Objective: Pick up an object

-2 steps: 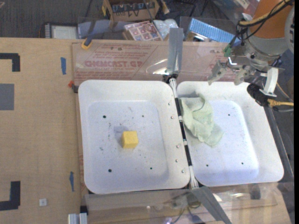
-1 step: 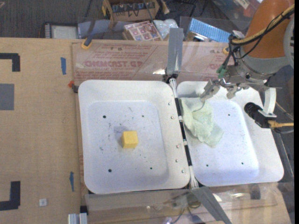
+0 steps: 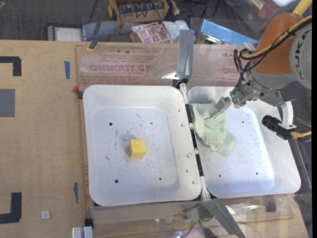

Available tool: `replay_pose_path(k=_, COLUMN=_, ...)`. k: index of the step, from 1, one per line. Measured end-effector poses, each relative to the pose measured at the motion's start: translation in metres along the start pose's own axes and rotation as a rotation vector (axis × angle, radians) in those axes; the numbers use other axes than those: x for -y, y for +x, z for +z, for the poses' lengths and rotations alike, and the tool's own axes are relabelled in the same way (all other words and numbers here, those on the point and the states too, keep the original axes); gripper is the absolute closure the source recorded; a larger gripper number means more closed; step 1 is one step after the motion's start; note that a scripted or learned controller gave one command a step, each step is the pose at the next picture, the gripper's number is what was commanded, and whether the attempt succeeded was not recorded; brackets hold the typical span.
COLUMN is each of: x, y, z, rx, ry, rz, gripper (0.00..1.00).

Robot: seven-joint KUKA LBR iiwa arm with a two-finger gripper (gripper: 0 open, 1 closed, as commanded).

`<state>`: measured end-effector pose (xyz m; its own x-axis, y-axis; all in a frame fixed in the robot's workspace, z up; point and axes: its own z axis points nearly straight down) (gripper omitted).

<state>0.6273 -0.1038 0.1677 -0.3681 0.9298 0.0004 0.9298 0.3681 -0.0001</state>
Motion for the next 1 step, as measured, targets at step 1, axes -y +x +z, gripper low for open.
replay_pose_path(k=1, x=0.032, y=-0.0223, z=-0.0104, rx=0.001, ry=-0.001, rz=-0.408, gripper=0.0)
